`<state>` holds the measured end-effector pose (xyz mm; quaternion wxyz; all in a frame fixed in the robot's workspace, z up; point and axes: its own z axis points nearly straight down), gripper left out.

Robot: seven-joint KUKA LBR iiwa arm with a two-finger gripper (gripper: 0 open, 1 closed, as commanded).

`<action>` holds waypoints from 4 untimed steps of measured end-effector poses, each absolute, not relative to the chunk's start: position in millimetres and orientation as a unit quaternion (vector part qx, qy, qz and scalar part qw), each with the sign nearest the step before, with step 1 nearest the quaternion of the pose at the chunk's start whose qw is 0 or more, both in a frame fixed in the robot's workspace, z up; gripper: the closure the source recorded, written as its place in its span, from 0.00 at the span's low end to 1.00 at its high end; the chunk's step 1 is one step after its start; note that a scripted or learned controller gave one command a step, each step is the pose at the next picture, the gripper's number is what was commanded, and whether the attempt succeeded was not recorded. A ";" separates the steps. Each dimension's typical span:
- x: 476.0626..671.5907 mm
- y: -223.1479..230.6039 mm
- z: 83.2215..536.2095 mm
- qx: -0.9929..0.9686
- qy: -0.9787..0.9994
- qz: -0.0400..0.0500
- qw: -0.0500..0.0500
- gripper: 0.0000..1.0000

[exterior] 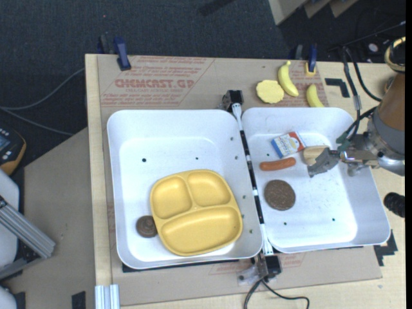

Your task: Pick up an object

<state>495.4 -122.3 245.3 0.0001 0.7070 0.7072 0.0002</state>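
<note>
In the left bin (pixel 122 172) you see a yellow divided tray (pixel 195 210) and a small brown disc (pixel 147 226). The board (pixel 154 82) behind reads "CHEMCAST GP". In the right bin (pixel 360 224) lie a sausage (pixel 278 165), a brown patty (pixel 280 195) and a blue-and-red packet (pixel 286 144). The gripper (pixel 320 163) hangs low beside a tan piece (pixel 313 152); whether it is spread or closed, you cannot tell. You are likely at the approach; next comes closing on one item squarely.

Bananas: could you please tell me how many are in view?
2. One banana lies on the bench behind the right bin, and another banana lies just right of it.
</note>
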 end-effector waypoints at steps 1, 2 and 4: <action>532.1 -111.6 139.1 0.706 0.708 -0.002 -0.004 0.00; 609.0 -88.9 81.9 0.705 0.709 0.001 0.001 0.00; 591.3 -94.4 84.5 0.707 0.708 0.000 0.001 0.00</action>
